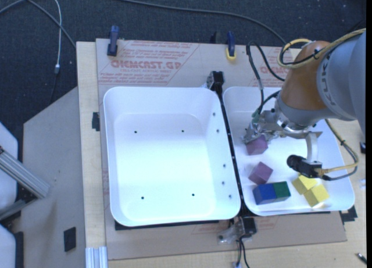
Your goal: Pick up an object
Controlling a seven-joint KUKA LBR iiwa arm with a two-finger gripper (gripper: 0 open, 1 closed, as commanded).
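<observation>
My gripper [254,134] hangs over the left part of the right bin [343,200], below the grey arm with its orange band. A mauve block [257,145] sits directly under the gripper's tip, touching or nearly touching it; whether it is gripped is hidden. A purple block [261,172] lies a little nearer the front. Along the bin's front edge are a blue block [264,194] and a green block [282,189] side by side. Two yellow blocks [304,183] [317,196] lie to their right.
The left bin [116,162] is bare white with small holes. A black fitting [302,165] with a cable sticks out over the right bin near the yellow blocks. Clamps and cables run along the bench's back edge.
</observation>
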